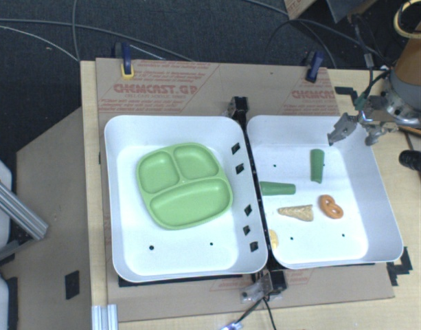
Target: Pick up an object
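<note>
- Two white bins are sitting side by side on the desk.
- The left bin is holding one green divided plate.
- The right bin is carrying two green sticks, one tan wedge, one orange pretzel and a small yellow piece.
- The gripper is hovering over the right bin's far right corner, fingers spread apart, gripping nothing.

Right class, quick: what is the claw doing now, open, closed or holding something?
Claw: open, holding nothing, over the top right edge of the right bin.
</note>
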Motion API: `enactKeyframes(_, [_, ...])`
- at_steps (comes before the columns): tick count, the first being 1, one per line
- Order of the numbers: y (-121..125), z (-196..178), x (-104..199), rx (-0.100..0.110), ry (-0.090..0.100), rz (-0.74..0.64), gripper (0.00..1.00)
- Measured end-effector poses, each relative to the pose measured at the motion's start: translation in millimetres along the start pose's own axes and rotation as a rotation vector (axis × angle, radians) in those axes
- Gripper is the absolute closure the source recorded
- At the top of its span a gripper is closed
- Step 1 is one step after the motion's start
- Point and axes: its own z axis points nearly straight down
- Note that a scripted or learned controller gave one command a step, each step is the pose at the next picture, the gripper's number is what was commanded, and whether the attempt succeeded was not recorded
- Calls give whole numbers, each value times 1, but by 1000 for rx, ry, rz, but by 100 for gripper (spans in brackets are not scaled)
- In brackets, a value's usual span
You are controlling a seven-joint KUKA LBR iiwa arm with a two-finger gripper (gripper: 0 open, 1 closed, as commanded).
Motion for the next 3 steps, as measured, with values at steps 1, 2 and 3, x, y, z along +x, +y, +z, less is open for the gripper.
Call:
enactKeyframes(1, [-5, 45, 6, 5, 1, 0, 0])
enactKeyframes(2, [-1, 105, 3, 2, 0, 0, 0])
enactKeyframes(3, [-1, 129, 4, 3, 1, 0, 0])
